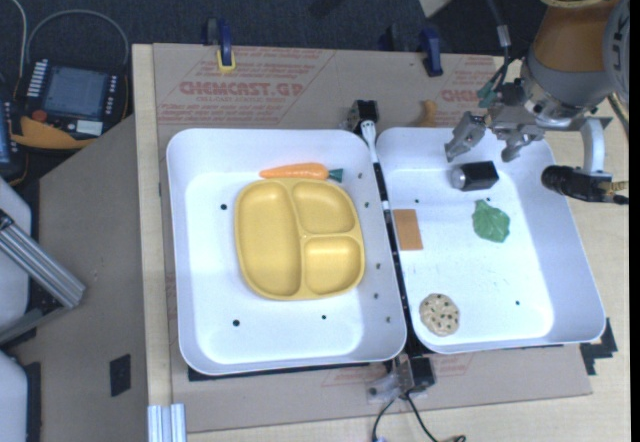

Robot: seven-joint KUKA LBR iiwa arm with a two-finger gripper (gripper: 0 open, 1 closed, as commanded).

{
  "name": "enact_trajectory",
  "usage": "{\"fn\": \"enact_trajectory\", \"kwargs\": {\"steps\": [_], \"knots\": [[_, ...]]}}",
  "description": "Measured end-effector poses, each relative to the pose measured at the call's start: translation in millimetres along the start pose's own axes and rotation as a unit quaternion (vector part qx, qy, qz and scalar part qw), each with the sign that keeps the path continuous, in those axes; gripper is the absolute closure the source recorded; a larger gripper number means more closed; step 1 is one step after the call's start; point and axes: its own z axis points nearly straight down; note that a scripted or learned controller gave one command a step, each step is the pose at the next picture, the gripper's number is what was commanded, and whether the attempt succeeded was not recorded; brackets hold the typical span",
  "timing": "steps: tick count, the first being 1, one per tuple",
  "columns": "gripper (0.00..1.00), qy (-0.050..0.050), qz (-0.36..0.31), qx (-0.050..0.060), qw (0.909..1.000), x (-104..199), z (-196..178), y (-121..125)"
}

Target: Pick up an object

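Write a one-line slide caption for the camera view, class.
Gripper hovers above a small black object in the right bin; carrot lies beside the yellow divided plate in the left bin.

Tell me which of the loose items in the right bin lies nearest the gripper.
The small black block, lying just below the gripper at the bin's far end. The green leaf, tan slice and cookie all lie farther toward the near edge.
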Motion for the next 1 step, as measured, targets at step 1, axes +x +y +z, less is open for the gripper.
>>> {"fn": "enact_trajectory", "kwargs": {"steps": [1], "knots": [[0.00, -0.001, -0.001, -0.007, 1.0000, 0.3, -8.5, 2.7]]}}
